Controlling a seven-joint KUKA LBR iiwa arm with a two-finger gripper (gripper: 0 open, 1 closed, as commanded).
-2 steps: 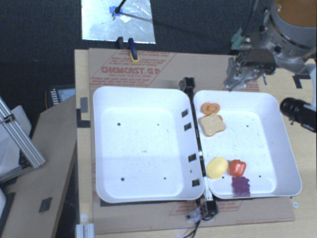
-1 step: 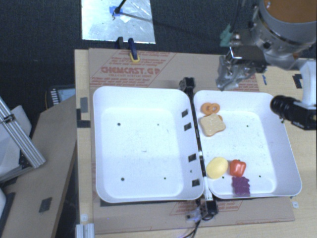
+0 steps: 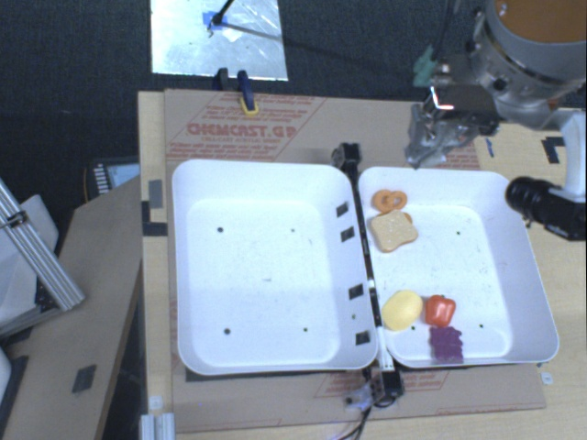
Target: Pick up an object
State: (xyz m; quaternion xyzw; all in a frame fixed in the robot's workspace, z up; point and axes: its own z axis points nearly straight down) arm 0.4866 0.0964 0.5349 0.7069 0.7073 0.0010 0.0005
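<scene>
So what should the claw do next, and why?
Probably swing forward and down toward the pretzel. The claw hangs above the right bin's far rim, and that pretzel and the bread slice lie nearest it.

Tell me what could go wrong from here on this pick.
1. The lemon, pepper and grapes crowd together in the right bin's near corner; a grasp there may catch two or knock one aside.
2. The pretzel and bread lie flat beside the divider wall, so a descent may clip it.
3. The gripper hangs beyond the bin's far rim and must clear it coming in.
</scene>
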